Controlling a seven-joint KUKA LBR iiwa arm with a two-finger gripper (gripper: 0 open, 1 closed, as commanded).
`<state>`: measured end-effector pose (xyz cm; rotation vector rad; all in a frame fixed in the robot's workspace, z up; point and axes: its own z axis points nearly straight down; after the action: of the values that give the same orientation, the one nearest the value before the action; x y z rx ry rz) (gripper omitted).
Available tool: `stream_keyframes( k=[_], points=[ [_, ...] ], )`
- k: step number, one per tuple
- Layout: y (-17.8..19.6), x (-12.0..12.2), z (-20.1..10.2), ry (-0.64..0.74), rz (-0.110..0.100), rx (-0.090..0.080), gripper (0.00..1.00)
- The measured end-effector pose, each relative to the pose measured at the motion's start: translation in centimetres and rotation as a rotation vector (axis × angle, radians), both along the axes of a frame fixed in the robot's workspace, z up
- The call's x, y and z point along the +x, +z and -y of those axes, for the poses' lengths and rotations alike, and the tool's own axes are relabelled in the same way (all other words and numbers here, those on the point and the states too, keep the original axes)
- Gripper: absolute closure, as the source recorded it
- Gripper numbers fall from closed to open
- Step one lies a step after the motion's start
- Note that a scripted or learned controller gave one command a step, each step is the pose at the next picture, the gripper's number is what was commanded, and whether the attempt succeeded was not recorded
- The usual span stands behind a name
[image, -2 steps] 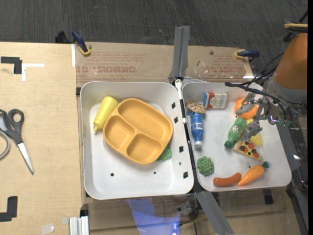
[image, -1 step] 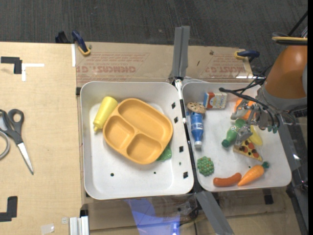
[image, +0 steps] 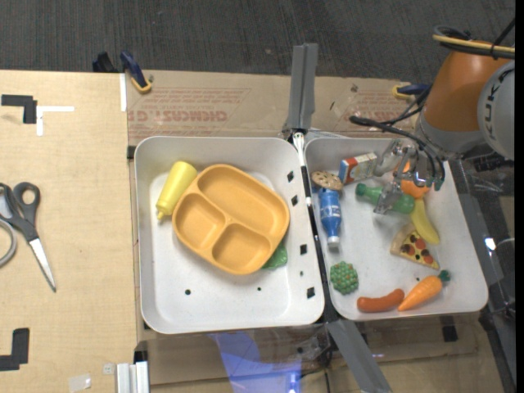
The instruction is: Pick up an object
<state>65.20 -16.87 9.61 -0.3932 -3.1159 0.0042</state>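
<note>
On the table (image: 65, 219), at far left, lies one pair of scissors (image: 29, 228). Next comes the left bin (image: 155, 301), which holds one yellow bottle (image: 174, 187), one orange divided plate (image: 231, 218) lying partly over that bottle, and one green thing (image: 278, 259) peeking out from under the plate's lower right edge.

The right bin (image: 467, 219) holds many toys, one of each: a cookie (image: 325, 179), a blue bottle (image: 329, 214), a red and white carton (image: 357, 168), a green broccoli piece (image: 344, 277), a red sausage (image: 380, 302), a green bottle (image: 391, 200), a pizza slice (image: 416, 249), a carrot (image: 422, 292) and a banana (image: 424, 222).

The hand (image: 393, 188) reaches in from the right and hangs over the upper part of the right bin, right above the green bottle, with the carton just to its left and the banana just to its right. Whether its fingers are spread or pressed together cannot be told; cables and the wrist crowd that spot.
</note>
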Motion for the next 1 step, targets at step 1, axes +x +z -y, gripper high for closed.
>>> stream_keyframes(
  k=[1],
  points=[
    [1.04,0.27,-0.13,0.003,0.012,-0.002,1.0]
  ],
)
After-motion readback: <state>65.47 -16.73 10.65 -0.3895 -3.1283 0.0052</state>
